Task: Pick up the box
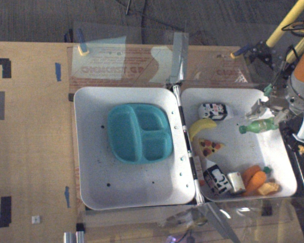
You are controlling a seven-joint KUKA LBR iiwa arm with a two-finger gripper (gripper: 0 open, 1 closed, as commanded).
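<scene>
Box (pixel 218 180) black-white (printed), front of right bin (pixel 289 151).

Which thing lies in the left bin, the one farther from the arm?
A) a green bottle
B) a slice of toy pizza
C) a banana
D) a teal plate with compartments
D: the teal plate with compartments lies alone in the left bin, while the banana, the green bottle and the pizza slice are all in the right bin.
</scene>
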